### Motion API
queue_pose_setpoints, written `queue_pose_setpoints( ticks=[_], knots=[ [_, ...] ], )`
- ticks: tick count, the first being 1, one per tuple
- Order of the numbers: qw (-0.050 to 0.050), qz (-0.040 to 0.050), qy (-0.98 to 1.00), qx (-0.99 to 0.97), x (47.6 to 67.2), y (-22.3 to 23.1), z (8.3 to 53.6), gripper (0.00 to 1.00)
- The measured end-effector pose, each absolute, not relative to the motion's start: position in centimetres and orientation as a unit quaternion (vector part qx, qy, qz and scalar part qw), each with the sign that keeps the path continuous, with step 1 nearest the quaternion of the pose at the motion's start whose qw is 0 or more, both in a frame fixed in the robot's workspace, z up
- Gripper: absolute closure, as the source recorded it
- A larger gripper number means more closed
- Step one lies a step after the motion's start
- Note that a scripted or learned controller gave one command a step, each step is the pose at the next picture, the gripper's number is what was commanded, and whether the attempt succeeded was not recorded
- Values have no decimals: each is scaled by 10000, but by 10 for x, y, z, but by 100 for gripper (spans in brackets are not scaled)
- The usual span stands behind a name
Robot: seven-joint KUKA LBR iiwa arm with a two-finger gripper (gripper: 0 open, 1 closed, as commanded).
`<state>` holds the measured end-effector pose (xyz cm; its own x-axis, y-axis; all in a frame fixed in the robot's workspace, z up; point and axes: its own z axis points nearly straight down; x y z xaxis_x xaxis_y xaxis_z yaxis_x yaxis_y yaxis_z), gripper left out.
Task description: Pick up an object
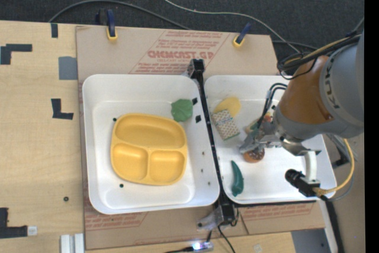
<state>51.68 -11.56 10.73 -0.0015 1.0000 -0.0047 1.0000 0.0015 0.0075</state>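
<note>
At centre right, the end effector (256, 142) is lowered over a small reddish-brown object (255, 155), probably light and rigid; finger state cannot be told.

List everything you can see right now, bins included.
bins: 2, white, side by side on the bench; left, right
tray: 1, yellow, three compartments, in left bin
lump: 1, green, left bin, beside divider
block: 1, speckled grey, right bin
yellow item: 1, right bin, just above the block
teal item: 1, right bin, near front
small item: 1, reddish-brown, under gripper
clamps: 2, yellow;
arm: 1, grey and orange
gripper: 1, over right bin
</note>
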Motion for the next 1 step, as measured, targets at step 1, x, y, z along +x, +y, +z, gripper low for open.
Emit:
queue_pose_setpoints(
  ticks=[1],
  knots=[
    [0,4,7077,7065,517,-112,149,100]
  ],
)
